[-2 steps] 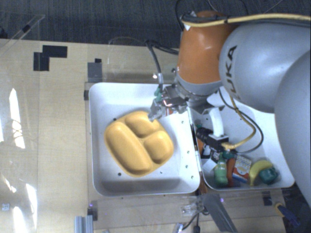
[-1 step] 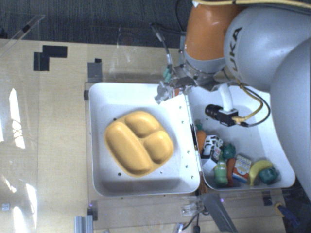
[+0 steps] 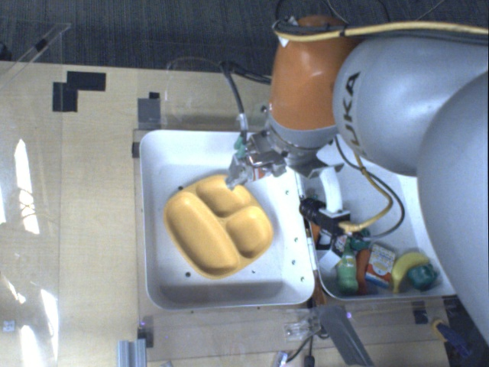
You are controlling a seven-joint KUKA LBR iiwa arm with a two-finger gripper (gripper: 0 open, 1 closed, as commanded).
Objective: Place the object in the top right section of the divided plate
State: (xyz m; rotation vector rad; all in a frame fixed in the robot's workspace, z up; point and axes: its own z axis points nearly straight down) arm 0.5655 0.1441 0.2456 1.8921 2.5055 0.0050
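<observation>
A yellow divided plate (image 3: 218, 228) lies in the left white bin (image 3: 160, 281), with one long section on the left and two smaller ones on the right. My gripper (image 3: 243, 167) hangs over the plate's far edge, just above the upper small section (image 3: 225, 196). The orange-banded wrist (image 3: 306, 75) looms over it and hides much of the gripper. A small reddish patch (image 3: 260, 173) shows at the gripper, but I cannot tell whether it is a held object.
The right bin (image 3: 382, 293) holds a green bottle (image 3: 348, 272), a small box (image 3: 381, 262), a yellow banana-like piece (image 3: 409, 267) and a teal item (image 3: 422, 277). Black cabling (image 3: 325, 220) hangs over the divider between the bins. The grey arm covers the right side.
</observation>
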